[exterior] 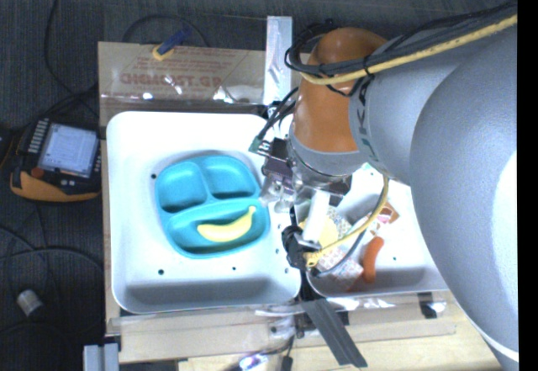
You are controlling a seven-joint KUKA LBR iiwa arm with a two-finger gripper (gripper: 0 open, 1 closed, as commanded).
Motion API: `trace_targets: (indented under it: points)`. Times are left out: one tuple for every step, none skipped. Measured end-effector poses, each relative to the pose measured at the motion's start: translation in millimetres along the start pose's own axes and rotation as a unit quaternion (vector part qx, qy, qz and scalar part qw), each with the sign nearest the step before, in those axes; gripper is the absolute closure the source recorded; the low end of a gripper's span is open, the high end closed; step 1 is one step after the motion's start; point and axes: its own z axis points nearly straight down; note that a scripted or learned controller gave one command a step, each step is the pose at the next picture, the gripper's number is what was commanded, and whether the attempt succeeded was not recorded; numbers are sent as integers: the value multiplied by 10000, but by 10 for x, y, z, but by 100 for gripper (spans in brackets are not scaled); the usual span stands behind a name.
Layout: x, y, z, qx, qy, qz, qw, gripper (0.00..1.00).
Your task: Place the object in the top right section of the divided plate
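Banana (225,229), smooth curved yellow, in glossy blue plate (189,184).

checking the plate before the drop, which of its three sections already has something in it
The long bottom section of the blue divided plate, nearest the camera: a yellow banana lies in it. The two smaller sections above it, top left and top right, show only bare blue.

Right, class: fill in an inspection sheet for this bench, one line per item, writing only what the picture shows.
Surface: two white bins, left bin, right bin.
Job's things: blue divided plate in left bin; yellow banana in its lower section.
Clutter: orange carrot-like item and other small items in right bin.
Tool: tool over the bins' divide; state unclear.
Cables: yellow cable along the arm.
Surroundings: handheld screen device on dark floor.
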Motion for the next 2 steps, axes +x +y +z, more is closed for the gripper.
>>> trace_targets:
  points:
    - [-118,-79,-35,-18,41,864,9963,100]
    - [-119,-77,-35,-21,39,867,9962,0]
